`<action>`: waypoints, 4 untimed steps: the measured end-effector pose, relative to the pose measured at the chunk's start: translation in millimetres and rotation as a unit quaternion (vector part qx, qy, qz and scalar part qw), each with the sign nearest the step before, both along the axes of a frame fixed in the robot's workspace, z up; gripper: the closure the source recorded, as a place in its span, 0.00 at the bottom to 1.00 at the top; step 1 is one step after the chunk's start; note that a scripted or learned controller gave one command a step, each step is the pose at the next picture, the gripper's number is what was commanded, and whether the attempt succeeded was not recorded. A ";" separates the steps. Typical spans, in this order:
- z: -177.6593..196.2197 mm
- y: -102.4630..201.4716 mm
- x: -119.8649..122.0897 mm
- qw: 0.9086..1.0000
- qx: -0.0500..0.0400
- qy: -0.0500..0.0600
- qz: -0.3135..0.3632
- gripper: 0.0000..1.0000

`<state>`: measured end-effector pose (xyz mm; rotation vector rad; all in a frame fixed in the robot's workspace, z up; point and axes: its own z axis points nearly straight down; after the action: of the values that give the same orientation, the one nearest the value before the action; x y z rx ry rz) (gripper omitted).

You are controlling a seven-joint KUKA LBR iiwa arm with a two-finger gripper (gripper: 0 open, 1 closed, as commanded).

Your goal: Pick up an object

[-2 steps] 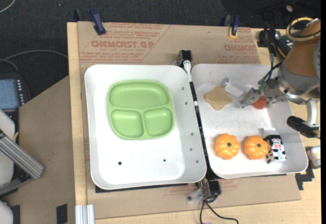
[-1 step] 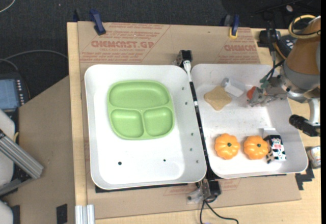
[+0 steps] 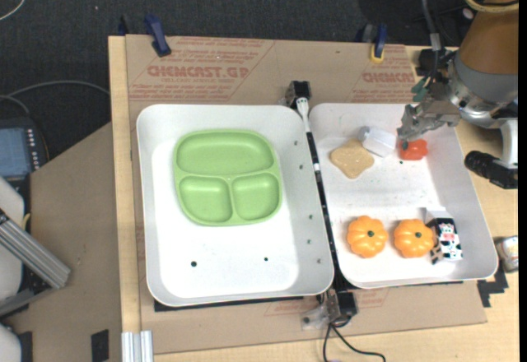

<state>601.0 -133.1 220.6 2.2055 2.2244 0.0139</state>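
Camera view takes in the right bin [image 3: 461, 187] as the landmark. Nearest, along its front wall, sit two small orange pumpkins [image 3: 367, 236] [image 3: 412, 238] side by side, with a black-and-white cow figure [image 3: 445, 242] touching the right-hand one. Farther in, near the bin's middle, lies a tan bread-shaped piece [image 3: 352, 160], and just beyond it a small white block [image 3: 380, 141]. Toward the bin's far right corner rests a small red object [image 3: 414, 150] on the bin floor. The gripper [image 3: 412, 136] hangs directly over it, tips at the object's top edge; whether the fingers are spread or clenched I cannot tell. The grey arm [image 3: 486, 56] slants down from beyond the bin's far right corner. Left of the bin, the other bin [image 3: 156, 212] holds a green divided tray [image 3: 227, 176].
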 end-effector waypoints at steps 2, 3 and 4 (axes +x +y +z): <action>-10.0 104.3 -103.8 1.000 0.002 0.009 -0.002 1.00; 107.6 153.6 -120.9 1.000 0.002 0.000 0.000 1.00; 194.4 229.5 -120.9 1.000 0.002 0.000 0.001 1.00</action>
<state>480.1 96.4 415.0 2.2065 2.2280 0.0178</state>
